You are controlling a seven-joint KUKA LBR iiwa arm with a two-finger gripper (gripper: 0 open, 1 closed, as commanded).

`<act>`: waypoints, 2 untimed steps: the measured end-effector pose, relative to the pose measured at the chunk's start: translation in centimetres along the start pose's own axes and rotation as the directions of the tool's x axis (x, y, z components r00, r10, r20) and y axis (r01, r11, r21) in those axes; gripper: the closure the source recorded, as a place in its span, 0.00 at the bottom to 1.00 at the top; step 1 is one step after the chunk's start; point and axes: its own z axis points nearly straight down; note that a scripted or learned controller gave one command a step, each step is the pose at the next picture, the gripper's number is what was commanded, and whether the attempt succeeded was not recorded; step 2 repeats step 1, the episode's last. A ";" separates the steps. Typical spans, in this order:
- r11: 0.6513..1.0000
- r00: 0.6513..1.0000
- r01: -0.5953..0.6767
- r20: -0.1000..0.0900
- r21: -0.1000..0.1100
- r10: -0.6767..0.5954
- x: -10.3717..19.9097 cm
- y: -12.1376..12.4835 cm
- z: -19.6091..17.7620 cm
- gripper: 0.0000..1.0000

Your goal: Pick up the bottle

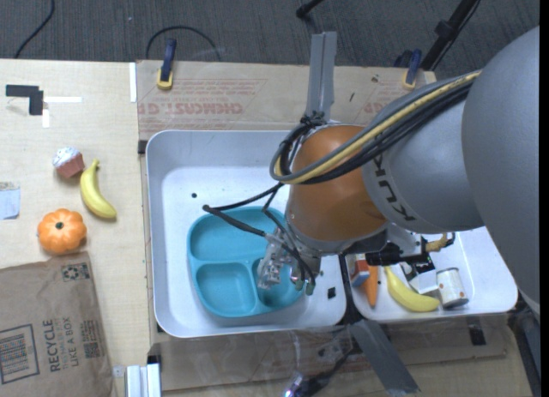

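Right now the grey arm, with its orange band, is reaching in over the seam between the two white bins. Its tool is hanging low over the left bin, just above the right-hand part of a turquoise divided tray that is lying on the bin floor. Something small and clear is glinting at the tool's tip, but it is too blurred to name, and I cannot tell whether the tool is gripping it or how the tool is set.

A small white bottle-like container is lying on its side in the right bin, near the bin's front edge and well apart from the tool. A yellow banana is lying just beside it, and an orange carrot-like piece is sitting further left, close to the bin wall.

Out on the wooden worktop, left of the bins, another banana, a small pumpkin and a cupcake are resting near one another, with a brown paper bag lying at the front corner.
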 end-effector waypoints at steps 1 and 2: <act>0.997 0.997 0.071 0.004 -0.001 -0.071 -3.5 -10.3 -11.1 1.00; 0.997 0.997 0.071 0.004 -0.001 -0.071 -3.5 -10.3 -11.1 1.00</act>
